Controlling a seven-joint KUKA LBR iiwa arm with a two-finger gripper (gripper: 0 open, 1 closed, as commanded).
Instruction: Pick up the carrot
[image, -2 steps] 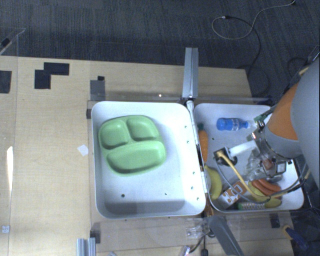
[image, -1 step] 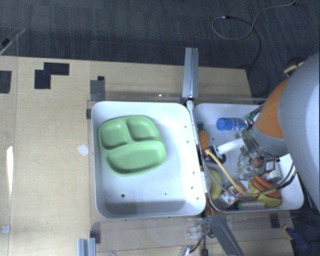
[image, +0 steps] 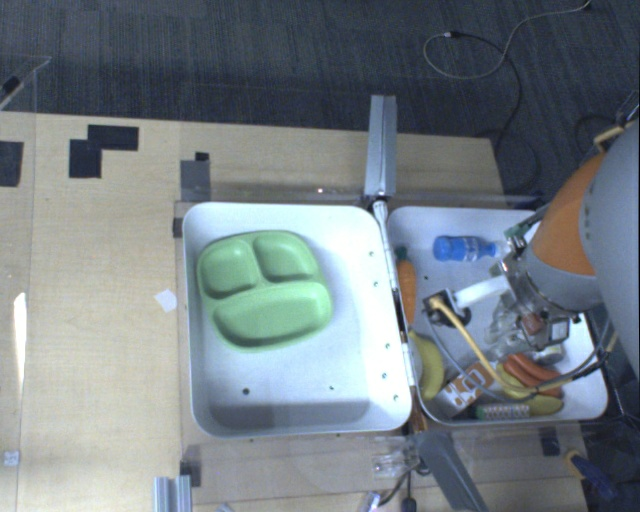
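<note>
The carrot (image: 406, 288) is a thin orange stick with a green top. It lies lengthwise against the left wall of the right bin (image: 590, 405). My gripper (image: 512, 328) hangs over the right half of that bin, well to the right of the carrot and apart from it. It is low above a heap of toy food. Nothing can be made out in its grasp.
A green divided plate (image: 264, 288) lies in the left bin (image: 300, 415). The right bin also holds a blue bottle (image: 464, 248), a yellow banana (image: 431, 366), orange sausage-like pieces (image: 527, 371) and a small brown packet (image: 464, 386).
</note>
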